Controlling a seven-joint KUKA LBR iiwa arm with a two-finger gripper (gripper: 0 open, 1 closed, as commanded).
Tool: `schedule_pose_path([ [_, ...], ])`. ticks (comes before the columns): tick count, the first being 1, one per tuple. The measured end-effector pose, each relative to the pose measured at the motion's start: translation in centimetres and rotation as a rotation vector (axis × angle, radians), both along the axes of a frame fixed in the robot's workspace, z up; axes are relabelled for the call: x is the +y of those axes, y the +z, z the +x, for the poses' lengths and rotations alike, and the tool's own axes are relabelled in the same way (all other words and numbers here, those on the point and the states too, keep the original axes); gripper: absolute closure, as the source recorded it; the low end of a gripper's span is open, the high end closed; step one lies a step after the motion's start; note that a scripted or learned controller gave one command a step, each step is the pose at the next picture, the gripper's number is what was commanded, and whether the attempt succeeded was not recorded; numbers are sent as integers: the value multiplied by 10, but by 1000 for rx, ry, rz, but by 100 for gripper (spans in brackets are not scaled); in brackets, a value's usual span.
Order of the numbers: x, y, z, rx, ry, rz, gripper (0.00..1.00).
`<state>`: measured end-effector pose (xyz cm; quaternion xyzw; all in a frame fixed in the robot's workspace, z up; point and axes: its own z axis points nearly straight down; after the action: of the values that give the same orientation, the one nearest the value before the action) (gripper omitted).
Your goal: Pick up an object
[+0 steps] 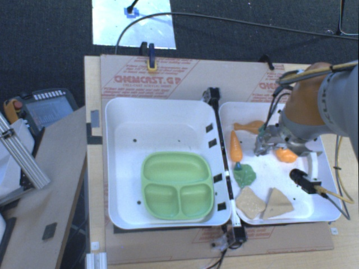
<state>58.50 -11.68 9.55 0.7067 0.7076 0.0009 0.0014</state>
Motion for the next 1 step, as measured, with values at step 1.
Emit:
schedule_pose_path([
  [1, 0, 43, 2, -1, 2, 0, 100],
])
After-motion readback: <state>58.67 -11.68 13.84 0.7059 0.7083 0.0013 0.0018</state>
